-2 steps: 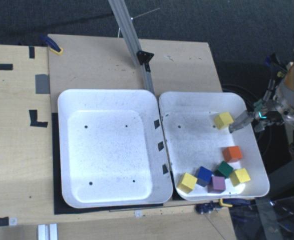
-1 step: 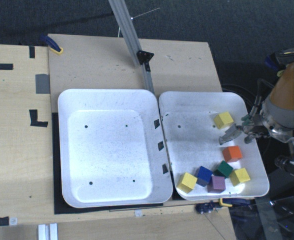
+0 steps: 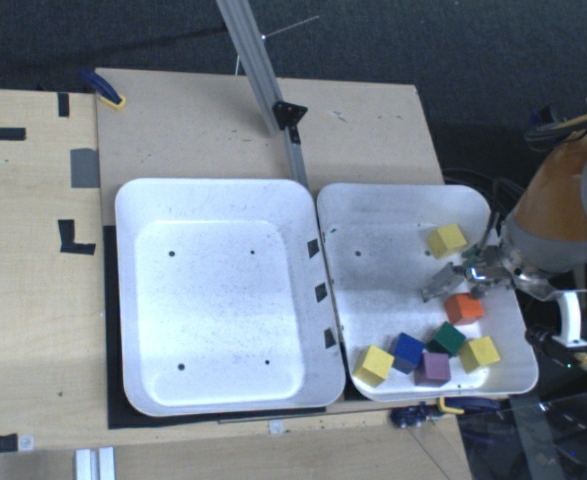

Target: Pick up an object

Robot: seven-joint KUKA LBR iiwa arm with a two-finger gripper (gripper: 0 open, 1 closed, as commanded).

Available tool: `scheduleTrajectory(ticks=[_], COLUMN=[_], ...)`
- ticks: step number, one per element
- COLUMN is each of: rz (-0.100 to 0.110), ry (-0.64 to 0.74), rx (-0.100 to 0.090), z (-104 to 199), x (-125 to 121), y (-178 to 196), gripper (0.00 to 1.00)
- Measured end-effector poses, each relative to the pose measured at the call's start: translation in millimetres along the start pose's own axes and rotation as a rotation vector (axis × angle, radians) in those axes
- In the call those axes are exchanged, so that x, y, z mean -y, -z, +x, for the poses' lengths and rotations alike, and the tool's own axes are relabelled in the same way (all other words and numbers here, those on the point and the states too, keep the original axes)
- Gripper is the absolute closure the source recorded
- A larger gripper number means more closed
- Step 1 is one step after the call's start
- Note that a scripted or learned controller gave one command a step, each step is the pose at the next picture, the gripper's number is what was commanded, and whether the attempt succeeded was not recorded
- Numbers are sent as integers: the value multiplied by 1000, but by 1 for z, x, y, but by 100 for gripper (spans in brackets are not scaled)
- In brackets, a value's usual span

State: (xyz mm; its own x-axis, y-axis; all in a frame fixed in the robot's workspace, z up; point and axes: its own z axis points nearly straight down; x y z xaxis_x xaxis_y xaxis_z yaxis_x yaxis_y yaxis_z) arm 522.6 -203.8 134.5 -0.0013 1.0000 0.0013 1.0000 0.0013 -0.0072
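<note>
Two shallow white bins sit side by side on the bench. The left bin (image 3: 218, 293) has only a few dark dots on its floor. All the blocks lie in the right bin (image 3: 383, 258), which I take as my landmark.

The arm (image 3: 553, 208), grey with an orange band, reaches over that bin's right rim. The gripper (image 3: 453, 283) hangs low over the bin's right-centre floor, its thin grey fingers pointing leftward. Whether they are spread or pressed together I cannot tell (they blur into one pale streak against the white floor). Nothing shows between them.

Blocks in the right bin:
- A yellow block (image 3: 447, 240) in the upper right part, just above the gripper and apart from it.
- An orange block (image 3: 464, 309) just below the gripper, near the right rim; whether they touch is unclear.
- A green block (image 3: 449, 339) below the orange one, close beside it.
- A second yellow block (image 3: 480, 353) towards the lower right corner.
- A purple block (image 3: 434, 367) by the bottom rim, beside the green one.
- A blue block (image 3: 407, 351) left of the purple one.
- A third yellow block (image 3: 374, 365) near the lower left corner.

A grey metal pole (image 3: 258, 58) slants down to the gap where the right bin meets the left.
</note>
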Motion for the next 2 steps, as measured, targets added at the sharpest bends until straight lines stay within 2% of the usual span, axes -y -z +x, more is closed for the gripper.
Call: scheduleTrajectory(ticks=[1, 2], rz=[-9, -5], ry=[0, 0], rx=[2, 0], z=[0, 1], x=[-1, 0], y=[-23, -16], gripper=[0, 100])
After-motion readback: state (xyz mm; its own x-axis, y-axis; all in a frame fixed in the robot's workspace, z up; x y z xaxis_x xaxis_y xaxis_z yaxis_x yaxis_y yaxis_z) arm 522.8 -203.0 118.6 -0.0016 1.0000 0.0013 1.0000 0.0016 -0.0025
